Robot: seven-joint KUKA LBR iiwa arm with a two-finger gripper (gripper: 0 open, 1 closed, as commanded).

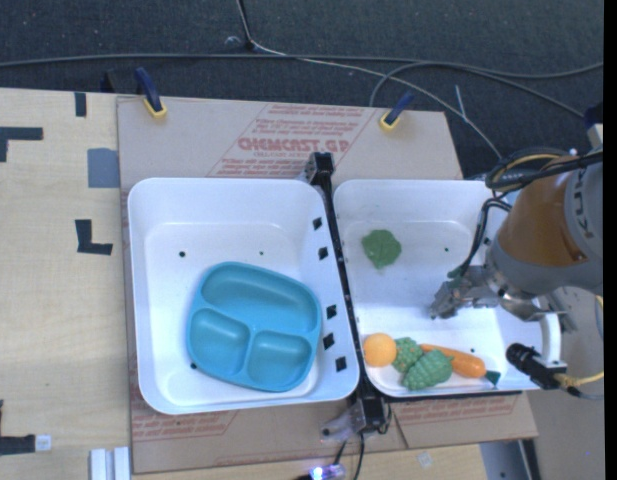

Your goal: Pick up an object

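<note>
Reading "CHEMCAST GP" in red on cardboard sheet (288,138) behind bins.

Two shallow white bins sit side by side on a sheet of cardboard (288,133) with red print, the left bin (153,268) touching the right bin (428,196) along a black divider (333,268). Two clamps with blue handles, one (148,95) at the left and another (395,114) at the right, grip the cardboard's far edge. The wooden bench (48,318) carries black tape marks. Thin black cables (288,53) cross the dark floor beyond.
</note>
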